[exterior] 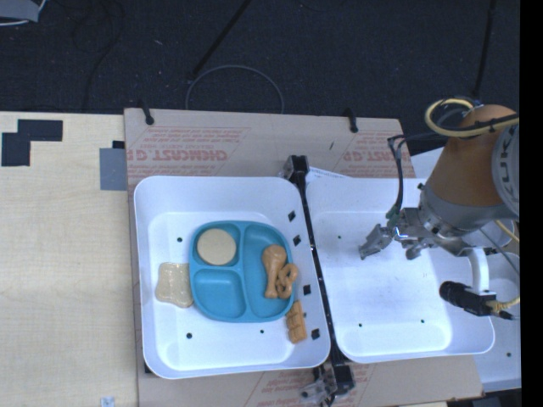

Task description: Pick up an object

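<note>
From the camera view above the bench, you have the gripper (392, 242) hanging over the right bin (399, 329), near that bin's upper middle, with nothing between its fingers; whether the jaws stand apart or together you cannot tell from this angle, so do not count on them being ready. Everything worth picking lies in the left bin (161, 210), across the black divider (312, 261): a blue sectioned plate (222, 299) sits in the middle, with a round tan disc (215, 246) in its upper-left compartment and a knobbly tan pretzel-like piece (278, 271) in its right compartment. A pale flat piece (174, 284) lies on the bin floor touching the plate's left edge, and a small orange-brown chunk (295, 322) lies just beside the plate's lower right corner, close to the divider. Your step, as I judge it, is to carry the arm left over the divider and choose a target. The orange-brown chunk looks the nearest, but it sits tight between plate and bin wall, so a finger may strike either. The pretzel-like piece offers more to close on; come down straight over it and keep clear of the compartment ridge.
</note>
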`<state>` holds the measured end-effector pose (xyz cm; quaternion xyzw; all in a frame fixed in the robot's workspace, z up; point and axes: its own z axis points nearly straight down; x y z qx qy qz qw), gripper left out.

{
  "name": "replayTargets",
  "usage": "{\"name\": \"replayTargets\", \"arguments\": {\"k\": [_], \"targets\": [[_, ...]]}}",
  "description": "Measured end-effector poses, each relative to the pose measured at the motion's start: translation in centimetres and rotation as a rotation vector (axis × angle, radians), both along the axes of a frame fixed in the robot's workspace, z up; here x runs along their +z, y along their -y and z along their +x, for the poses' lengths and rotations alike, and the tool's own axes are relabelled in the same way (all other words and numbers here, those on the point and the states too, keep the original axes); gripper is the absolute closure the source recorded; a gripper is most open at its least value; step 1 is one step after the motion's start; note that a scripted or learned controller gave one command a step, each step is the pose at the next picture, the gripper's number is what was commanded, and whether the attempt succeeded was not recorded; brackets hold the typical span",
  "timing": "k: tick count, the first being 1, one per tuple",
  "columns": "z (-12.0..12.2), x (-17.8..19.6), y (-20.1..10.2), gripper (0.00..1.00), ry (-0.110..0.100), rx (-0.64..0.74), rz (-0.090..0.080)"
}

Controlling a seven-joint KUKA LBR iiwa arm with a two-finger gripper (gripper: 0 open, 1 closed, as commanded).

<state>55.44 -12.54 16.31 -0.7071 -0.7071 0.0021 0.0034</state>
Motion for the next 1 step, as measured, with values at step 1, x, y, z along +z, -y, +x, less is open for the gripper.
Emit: {"name": "replayTargets", "arguments": {"k": [1], "targets": [[0.34,-4.5,-0.46,0.0,0.0,-0.002,0.0]]}}
